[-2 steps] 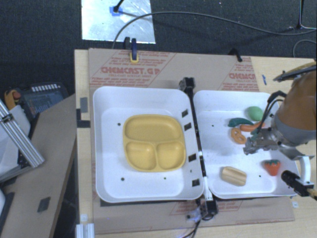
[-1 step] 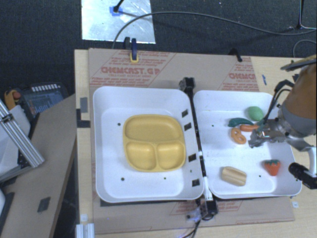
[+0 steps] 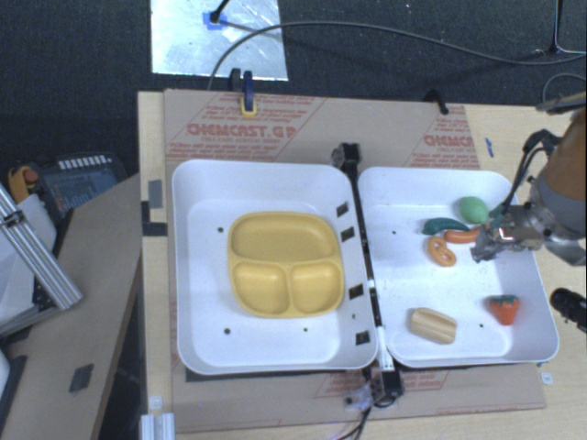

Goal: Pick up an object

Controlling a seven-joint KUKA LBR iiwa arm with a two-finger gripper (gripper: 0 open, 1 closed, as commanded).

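My gripper (image 3: 486, 244) hangs by the orange toy (image 3: 461, 236); I cannot tell if it grips. Nothing is lifted yet.

Two shallow white plastic bins, left (image 3: 197, 246) and right (image 3: 404, 200): smooth, faintly glossy. Yellow three-compartment plastic tray (image 3: 280, 264): smooth, satin sheen. Toy food looks like moulded plastic: green rounded piece (image 3: 473, 209), orange ring (image 3: 442, 252), red-orange strawberry-like piece (image 3: 503, 309); tan bread-roll piece (image 3: 432, 324) matt. Brown printed cardboard sheet (image 3: 275, 128) under bins: matt, paper-like. Dark floor covering (image 3: 73, 53): rough, carpet-like. Silver square sheet (image 3: 215, 26): shiny, metallic, scuffed.
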